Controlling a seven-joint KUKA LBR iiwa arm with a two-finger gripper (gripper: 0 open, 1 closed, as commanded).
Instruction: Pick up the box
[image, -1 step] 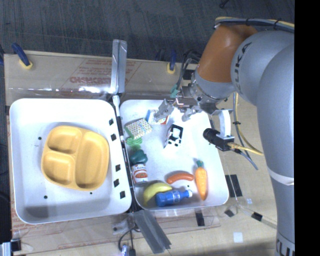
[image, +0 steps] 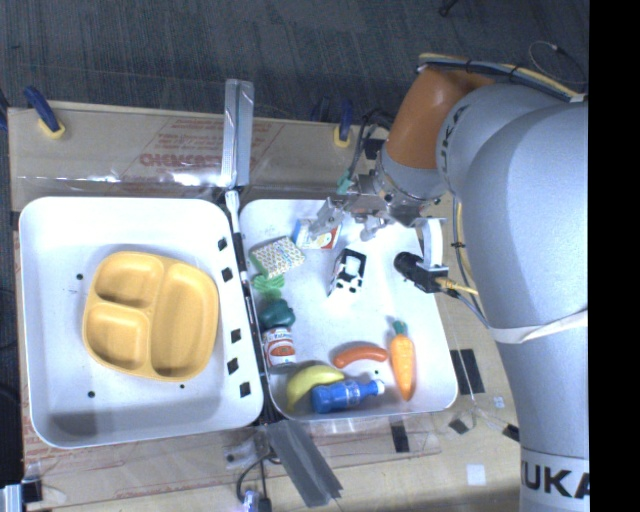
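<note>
**A:** Two shallow white plastic bins on the tabletop (image: 120, 140), side by side. Left bin (image: 45, 300) holds a yellow three-compartment plastic tray (image: 150, 313), white floor showing all round it. Right bin (image: 440, 385) is crowded along its left wall and near edge.

**B:** Where's the box?

**A:** Small white-and-red cardboard box (image: 321, 236) at the far end of the right bin, close to the far rim. Just left of it lies a flat packet with a green-dotted pattern (image: 277, 256); a black-and-white card-like item (image: 348, 271) is just nearer the camera.

**B:** Claw?

**A:** Two-finger metal claw (image: 345, 215) is right over the box, one finger (image: 326, 215) overlapping its top edge. Can't tell how wide it is, or whether the box sits between the fingers. Grey arm with the orange band (image: 425, 120) comes in from the right, covering the bin's far right corner.

**B:** Open room?

**A:** Bare floor in the middle of the right bin, between the card-like item and the orange plastic carrot (image: 402, 365). Near edge is packed: red sausage-shaped toy (image: 359, 354), yellow banana (image: 312, 381), blue bottle (image: 345, 394). Along the left wall: dark green object (image: 275, 313), small jar with a red-and-white label (image: 281, 348).
</note>
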